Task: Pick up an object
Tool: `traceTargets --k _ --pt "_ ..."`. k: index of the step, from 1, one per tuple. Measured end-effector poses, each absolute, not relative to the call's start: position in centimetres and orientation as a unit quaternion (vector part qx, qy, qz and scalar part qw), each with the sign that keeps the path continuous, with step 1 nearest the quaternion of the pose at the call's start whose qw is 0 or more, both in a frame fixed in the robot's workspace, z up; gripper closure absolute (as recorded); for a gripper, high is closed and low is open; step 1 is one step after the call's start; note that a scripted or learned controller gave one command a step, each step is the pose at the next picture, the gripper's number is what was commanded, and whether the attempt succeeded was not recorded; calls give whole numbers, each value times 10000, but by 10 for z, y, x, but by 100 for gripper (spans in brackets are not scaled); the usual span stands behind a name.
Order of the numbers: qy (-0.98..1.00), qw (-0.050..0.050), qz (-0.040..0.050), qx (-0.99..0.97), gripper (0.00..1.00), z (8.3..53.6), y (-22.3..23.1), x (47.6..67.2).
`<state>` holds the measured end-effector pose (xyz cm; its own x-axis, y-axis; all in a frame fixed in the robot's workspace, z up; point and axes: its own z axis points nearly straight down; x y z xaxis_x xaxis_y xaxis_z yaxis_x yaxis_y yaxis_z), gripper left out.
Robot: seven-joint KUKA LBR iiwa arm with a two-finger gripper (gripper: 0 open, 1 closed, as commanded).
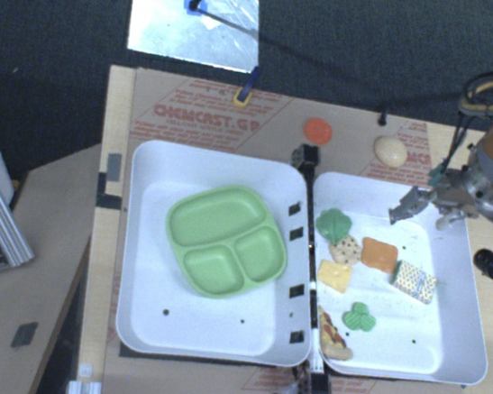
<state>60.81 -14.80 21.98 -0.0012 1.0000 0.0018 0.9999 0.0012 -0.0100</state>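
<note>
Cardboard-topped bench (204,108) on dark carpet, two white bins (443,356). Reaching in from right, pincer (427,210) spread wide, holding nothing, above bin's far edge; orange block (379,255) just below-left.

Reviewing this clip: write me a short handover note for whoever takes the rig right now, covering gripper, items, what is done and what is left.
Gripper: open, holding nothing, hovering over the far edge of the right white bin.
Right bin contents: green leafy toy, speckled round cookie, orange square block, yellow cheese wedge, patterned small box, green clover-shaped piece, pizza-slice toy by the divider.
Left white bin: green three-compartment plate.
On the bench behind the bins: orange disc, cream egg-shaped object.
Done: nothing picked yet.
Left: descend, grasp one item, lift.
</note>
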Motion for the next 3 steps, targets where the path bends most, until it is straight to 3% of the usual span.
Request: traceTargets --k 1,3 --pt "-7083 -5 -5 -7059 0 227 -148 611" --pt "-7075 9 7 -7067 0 120 -147 605"
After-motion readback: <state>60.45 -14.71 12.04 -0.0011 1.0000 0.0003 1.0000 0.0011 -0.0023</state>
